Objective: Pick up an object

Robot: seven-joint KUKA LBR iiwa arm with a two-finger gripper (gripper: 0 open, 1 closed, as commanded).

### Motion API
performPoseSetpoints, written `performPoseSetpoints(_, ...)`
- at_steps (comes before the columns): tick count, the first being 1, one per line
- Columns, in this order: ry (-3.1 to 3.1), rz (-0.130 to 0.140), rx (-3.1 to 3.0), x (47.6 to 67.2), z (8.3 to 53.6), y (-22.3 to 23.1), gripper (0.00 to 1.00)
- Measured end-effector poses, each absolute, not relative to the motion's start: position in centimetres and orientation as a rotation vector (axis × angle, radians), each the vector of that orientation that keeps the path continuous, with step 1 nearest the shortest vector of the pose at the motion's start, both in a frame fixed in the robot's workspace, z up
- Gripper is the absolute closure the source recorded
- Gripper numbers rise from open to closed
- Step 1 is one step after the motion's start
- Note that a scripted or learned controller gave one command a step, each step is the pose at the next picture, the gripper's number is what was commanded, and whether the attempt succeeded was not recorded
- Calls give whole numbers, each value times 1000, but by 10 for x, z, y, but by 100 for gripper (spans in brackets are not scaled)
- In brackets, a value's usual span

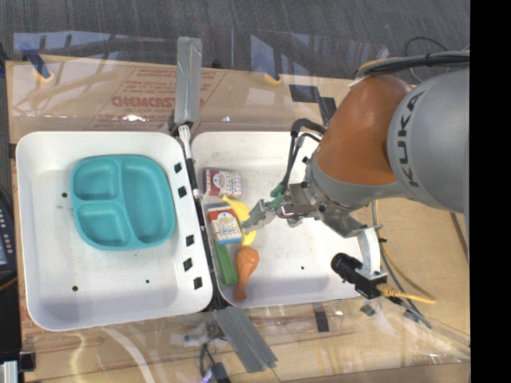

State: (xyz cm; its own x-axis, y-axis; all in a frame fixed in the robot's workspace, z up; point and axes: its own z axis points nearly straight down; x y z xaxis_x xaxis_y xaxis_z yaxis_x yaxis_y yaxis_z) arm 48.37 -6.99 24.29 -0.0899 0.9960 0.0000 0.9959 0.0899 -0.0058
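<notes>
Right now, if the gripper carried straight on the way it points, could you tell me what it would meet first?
Probably the yellow plastic banana: the gripper points left at it in the right white bin, though height above it is unclear.

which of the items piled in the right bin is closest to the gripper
The yellow banana: it lies right beside the gripper, while the red and white box and orange drumstick lie farther off.

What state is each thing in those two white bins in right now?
Teal three-compartment plastic plate: flat in the left bin.
Small red-and-white carton: lying in the right bin.
Yellow banana: lying beside the gripper.
Orange toy drumstick: lying near the divider.
</notes>
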Motion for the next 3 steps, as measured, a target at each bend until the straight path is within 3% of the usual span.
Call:
performPoseSetpoints(1, -2317, 6, -2116, 484, 243, -70, 0)
performPoseSetpoints(2, -2367, 6, -2058, 475, 157, -95, 0)
performPoseSetpoints(3, -2419, 3, -2001, 494, 172, -101, 0)
